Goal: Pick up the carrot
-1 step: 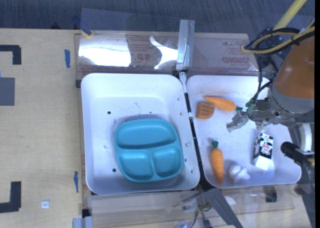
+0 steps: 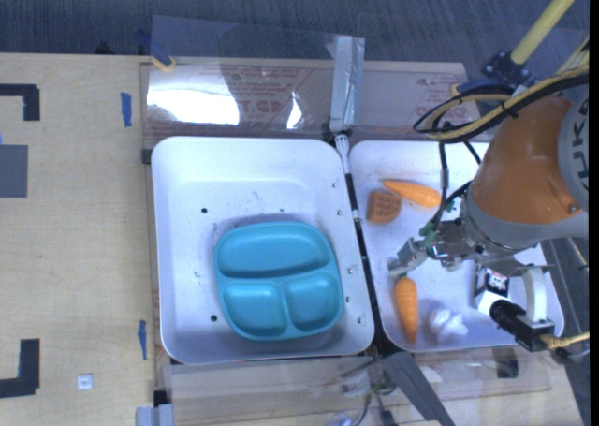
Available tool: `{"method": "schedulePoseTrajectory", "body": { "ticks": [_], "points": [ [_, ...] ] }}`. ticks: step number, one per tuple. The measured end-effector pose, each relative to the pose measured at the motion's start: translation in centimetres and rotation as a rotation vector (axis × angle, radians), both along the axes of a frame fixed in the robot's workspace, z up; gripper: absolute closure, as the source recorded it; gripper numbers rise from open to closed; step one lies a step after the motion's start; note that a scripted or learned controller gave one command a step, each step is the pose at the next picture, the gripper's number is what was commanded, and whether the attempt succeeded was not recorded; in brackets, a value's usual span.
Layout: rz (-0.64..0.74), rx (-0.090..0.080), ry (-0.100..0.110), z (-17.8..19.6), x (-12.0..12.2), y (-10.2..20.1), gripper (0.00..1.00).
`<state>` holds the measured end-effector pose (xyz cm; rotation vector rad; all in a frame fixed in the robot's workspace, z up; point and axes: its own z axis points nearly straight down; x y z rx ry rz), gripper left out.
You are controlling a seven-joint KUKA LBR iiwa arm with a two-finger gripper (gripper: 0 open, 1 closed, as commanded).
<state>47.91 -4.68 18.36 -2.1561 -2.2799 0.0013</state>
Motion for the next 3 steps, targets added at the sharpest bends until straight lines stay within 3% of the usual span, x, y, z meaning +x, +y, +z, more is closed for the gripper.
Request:
{"method": "schedulePoseTrajectory", "body": {
  "ticks": [1, 2, 3],
  "points": [
    [0.099, -0.003, -0.005, 0.3, 1.4, -0.8, 0.0],
    [-0.035, -0.003, -0.006, 5.0, 0.2, -1.3, 0.0],
    [-0.01, -0.001, 0.003, -0.1, -0.1, 1.3, 0.0]
  ]
}}
